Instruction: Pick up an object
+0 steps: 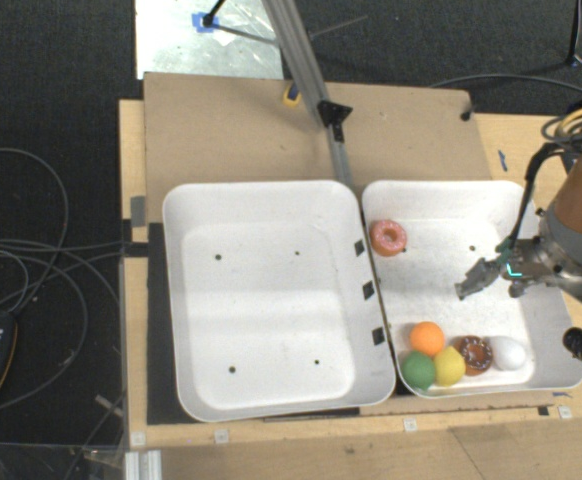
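Meanwhile the gripper (474,283) hangs over the right bin (441,208), its grip state impossible to tell.

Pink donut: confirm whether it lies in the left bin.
No, the pink donut lies in the right bin, near its upper left corner.

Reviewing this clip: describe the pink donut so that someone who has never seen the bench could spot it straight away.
Look at the right-hand white bin. The pink donut lies alone near that bin's upper left corner, close to the wall shared with the left bin. Unlike the chocolate donut, which sits packed among the fruit and the white egg along the bottom edge, it is pink-frosted and touches nothing.
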